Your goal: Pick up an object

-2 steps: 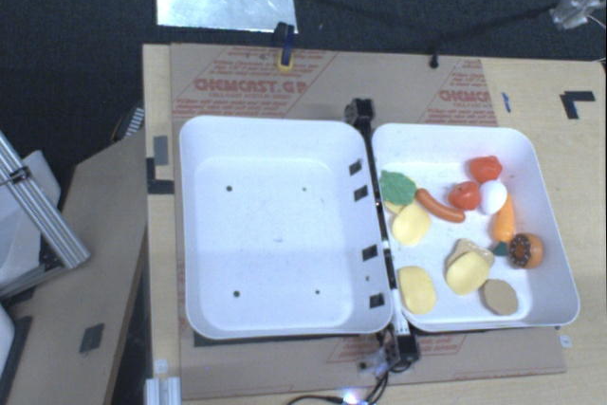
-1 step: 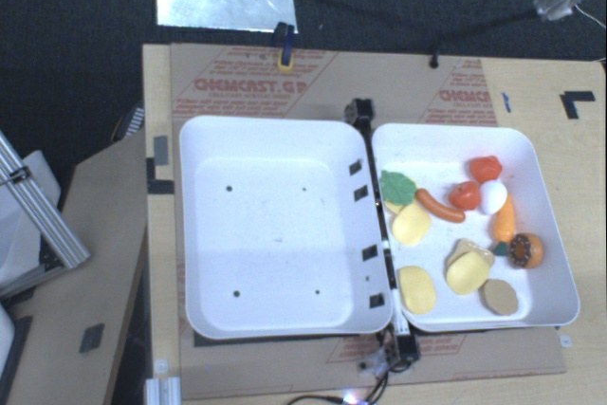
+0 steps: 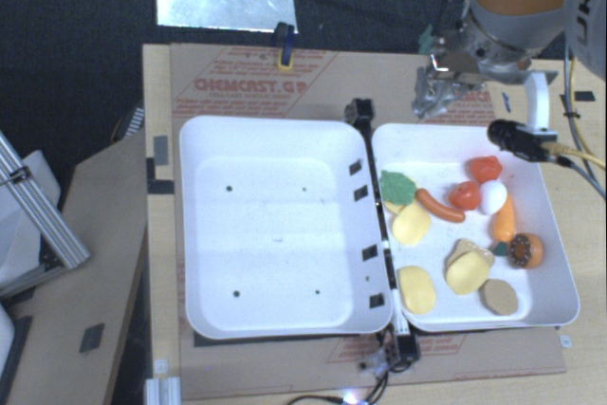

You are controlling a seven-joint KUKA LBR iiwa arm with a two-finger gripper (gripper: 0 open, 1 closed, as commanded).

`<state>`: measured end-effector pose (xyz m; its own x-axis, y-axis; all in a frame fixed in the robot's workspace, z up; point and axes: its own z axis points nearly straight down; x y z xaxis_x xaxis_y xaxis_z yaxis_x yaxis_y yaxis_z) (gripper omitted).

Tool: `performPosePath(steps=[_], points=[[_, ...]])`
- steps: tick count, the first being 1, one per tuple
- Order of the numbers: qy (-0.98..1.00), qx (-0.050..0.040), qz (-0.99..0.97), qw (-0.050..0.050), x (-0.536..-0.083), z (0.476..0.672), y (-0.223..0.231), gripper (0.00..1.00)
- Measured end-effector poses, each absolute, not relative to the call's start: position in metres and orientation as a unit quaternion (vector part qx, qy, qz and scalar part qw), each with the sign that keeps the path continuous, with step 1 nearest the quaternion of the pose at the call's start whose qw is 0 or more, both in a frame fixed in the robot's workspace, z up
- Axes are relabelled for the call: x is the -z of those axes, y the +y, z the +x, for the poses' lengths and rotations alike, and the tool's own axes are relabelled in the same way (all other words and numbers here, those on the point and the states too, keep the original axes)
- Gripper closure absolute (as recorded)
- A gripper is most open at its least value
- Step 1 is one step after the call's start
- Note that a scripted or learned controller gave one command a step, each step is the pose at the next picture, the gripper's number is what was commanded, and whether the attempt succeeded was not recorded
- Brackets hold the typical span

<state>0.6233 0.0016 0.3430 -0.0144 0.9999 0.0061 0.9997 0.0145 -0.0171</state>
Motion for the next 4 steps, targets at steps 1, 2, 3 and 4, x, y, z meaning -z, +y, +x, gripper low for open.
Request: performPosePath(steps=[1, 2, 3, 4], points=[[-0.709, 0.0013, -0.705, -0.002, -0.347, 0.67, -0.01, 1.0], [-0.705, -0.0015, -0.709, 0.0, -0.3, 0.668, -0.079, 1.0], [-0.707, 0.002, -0.707, -0.003, -0.347, 0.669, -0.087, 1.0], [-0.707, 0.0019, -0.707, -0.003, -0.386, 0.669, -0.094, 1.0]])
